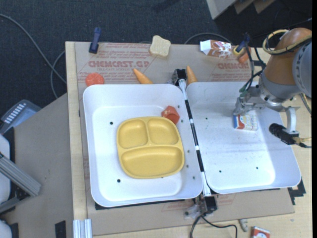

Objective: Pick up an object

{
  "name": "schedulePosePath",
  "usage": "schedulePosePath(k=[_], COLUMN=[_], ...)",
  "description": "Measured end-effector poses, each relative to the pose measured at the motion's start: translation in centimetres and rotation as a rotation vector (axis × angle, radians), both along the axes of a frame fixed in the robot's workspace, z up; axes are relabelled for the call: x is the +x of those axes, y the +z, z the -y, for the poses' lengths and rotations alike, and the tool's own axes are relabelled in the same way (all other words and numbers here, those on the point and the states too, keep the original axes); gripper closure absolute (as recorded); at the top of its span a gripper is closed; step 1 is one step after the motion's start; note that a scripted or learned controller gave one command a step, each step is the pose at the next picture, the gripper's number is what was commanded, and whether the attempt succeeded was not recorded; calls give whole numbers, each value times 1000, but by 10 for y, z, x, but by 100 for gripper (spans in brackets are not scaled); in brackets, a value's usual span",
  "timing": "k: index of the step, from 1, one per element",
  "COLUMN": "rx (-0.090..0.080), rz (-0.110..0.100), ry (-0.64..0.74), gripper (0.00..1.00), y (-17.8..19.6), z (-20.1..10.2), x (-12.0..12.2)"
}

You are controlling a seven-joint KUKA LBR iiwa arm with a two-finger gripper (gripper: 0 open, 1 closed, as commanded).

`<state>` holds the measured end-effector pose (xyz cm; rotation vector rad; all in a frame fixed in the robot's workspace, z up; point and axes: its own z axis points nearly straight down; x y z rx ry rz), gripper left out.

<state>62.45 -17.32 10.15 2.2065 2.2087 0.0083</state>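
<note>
A: Where has the arm got to?

B: It's over the right bin, reaching in from the right. The gripper hangs low at the bin's upper middle, right above a small carton lying flat on the bin floor – white, with red and blue print.

A: Does it have hold of the carton?

B: I can't tell. The wrist hides the fingers from this high slant, so whether they're spread or closed, touching the carton or just above it, isn't readable. The carton looks to be resting on the floor, not lifted.

A: Why that one?

B: My guess – it's the only loose thing in that bin, lying apart from the walls, so there's room to come straight down on it.

A: And the left bin?

B: The left bin holds a yellow divided plate with a small red piece just beside its upper right corner. A bread slice, two carrots and another small carton lie on the board behind the bins, well out of the way
</note>
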Motion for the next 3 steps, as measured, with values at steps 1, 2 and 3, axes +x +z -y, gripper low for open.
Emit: schedulePosePath(k=[1,2,3], rx=[10,11,10], rz=[-18,-18,-16], ry=[-1,-1,-1], gripper=[100,0,100], y=[17,16,27], z=[-3,-3,-3], x=[-18,-18,-17])
